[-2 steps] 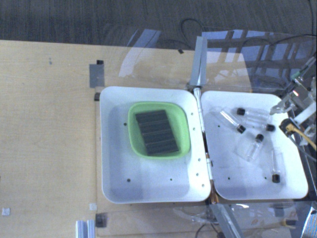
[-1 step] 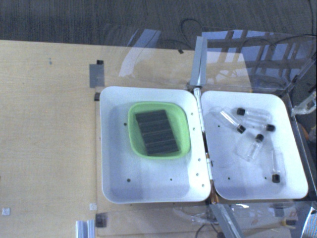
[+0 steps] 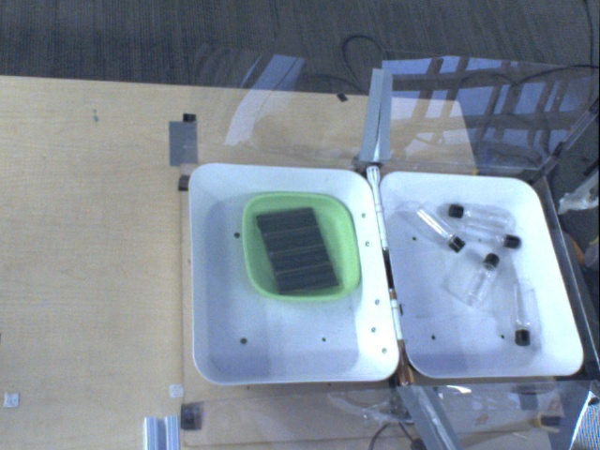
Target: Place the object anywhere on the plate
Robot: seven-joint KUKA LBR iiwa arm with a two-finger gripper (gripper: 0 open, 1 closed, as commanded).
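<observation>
Vials, clear with black caps, five counted: all are lying flat and loose in the right bin (image 3: 441,331), the bin on the side where the arm is reaching in.
- Upper vial (image 3: 478,216): lying roughly across the bin, cap towards the plate side.
- Slanted vial (image 3: 437,229): running down-right, its cap nearly touching the next; it is lying closest to the wall shared with the other bin.
- Middle vial (image 3: 472,284): pointing its cap up-right, body blurring into the white floor.
- Fourth vial, by its cap (image 3: 511,242): body too faint to trace.
- Near-corner vial (image 3: 520,307): lying lengthwise, cap towards the front, well apart from the cluster.

Judgement: one of these is probably serving as the task's object. The near-corner vial is offering the freest approach, while the clustered ones are crowding each other.

Green plate (image 3: 253,251): sitting in the left bin (image 3: 281,340), towards its rear, across the shared wall from the vials, so any carry is heading leftward in the view over both rims.

Dark ribbed slab (image 3: 297,249): lying on the plate, covering most of its floor and tilted slightly. A vial set down there is likely landing on the ribs and may be rolling.

Surrounds: pale wooden table (image 3: 94,251) bearing both bins; metal bar (image 3: 378,120) rising behind their junction; black cable (image 3: 361,50) looping behind.
</observation>
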